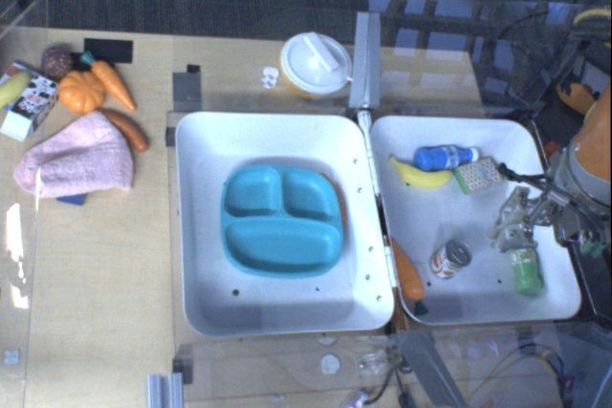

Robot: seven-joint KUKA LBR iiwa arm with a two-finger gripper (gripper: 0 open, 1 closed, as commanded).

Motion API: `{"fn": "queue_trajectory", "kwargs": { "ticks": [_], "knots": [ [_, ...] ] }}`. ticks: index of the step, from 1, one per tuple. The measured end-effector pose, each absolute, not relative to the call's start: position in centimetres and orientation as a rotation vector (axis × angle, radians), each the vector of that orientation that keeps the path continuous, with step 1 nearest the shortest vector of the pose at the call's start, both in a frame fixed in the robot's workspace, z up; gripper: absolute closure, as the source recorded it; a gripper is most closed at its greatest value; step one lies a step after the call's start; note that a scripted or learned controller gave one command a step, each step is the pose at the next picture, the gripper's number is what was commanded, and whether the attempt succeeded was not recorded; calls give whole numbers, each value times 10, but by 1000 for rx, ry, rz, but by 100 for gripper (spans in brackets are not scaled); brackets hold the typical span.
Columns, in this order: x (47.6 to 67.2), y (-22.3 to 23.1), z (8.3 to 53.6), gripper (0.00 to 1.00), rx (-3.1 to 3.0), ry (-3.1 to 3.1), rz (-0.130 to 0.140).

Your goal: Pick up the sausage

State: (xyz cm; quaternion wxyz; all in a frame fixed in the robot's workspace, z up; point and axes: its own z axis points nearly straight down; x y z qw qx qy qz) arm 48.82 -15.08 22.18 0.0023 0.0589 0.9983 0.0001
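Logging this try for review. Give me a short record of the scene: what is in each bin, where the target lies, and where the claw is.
left bin: blue divided tray
right bin: banana, blue bottle, can, green bottle, sausage
sausage: lies along the right bin's left wall, toward the near corner
claw: over the right bin's right side, by the green bottle, apart from the sausage

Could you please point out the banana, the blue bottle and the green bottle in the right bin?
banana (421, 175): camera view, middle of its curve.
blue bottle (442, 157): camera view, its body.
green bottle (526, 271): camera view, its body.
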Motion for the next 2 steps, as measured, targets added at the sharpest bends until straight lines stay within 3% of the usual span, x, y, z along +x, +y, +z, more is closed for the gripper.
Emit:
{"fn": "queue_trajectory", "kwargs": {
  "ticks": [1,2],
  "knots": [
    [489,-179,338,100,-143,3130,-2],
    [519,-175,235,100,-276,3124,2]
  ]
}}
